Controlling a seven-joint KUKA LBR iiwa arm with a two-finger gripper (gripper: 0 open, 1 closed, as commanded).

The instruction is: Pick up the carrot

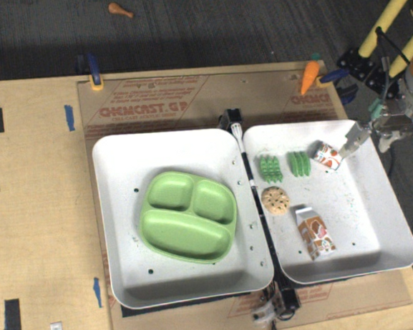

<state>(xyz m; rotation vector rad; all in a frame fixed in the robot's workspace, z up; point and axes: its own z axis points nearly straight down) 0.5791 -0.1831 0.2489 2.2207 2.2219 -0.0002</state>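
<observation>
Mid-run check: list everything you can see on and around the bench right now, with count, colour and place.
Carrot: one, orange, on the cardboard behind the right bin, outside it.
Left bin: one, white, holds the divided tray.
Divided tray: one, green, upside down or not I cannot tell.
Right bin: one, white.
Ridged green pieces: two, right bin, back.
Cookie: one, tan, right bin, left side.
Carton: one, brown-white, right bin, front.
Small packet: one, red-white, at the end effector.
End effector: one, grey, over the right bin's back right corner.

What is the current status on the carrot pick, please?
Gripper over right bin, at a small carton. Carrot outside bins, on cardboard beyond. Nothing on it.
</observation>
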